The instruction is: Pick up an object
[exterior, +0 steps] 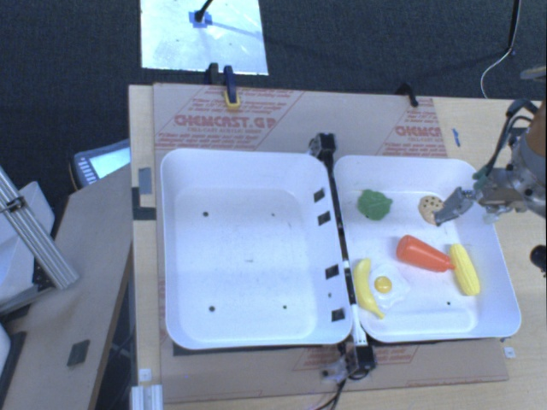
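Orange carrot [423, 254] lying slantwise, tip toward lower right; gripper [450, 206] above, width indiscernible, seemingly empty.

The single camera sat fixed above the bench [282, 109] and looked down at a slant, so the far edge lay toward the top of the frame and the near edge at the bottom. It stood back far enough to take in both white bins whole: the left bin [184, 178] filled the middle, the right bin [496, 310] lay beside it toward the right edge. Dark floor [68, 41] showed beyond the bench at the top and left. The arm [530, 173] entered from the right, cut off by the frame. The lens seemed tipped slightly clockwise, though that was hard to judge.
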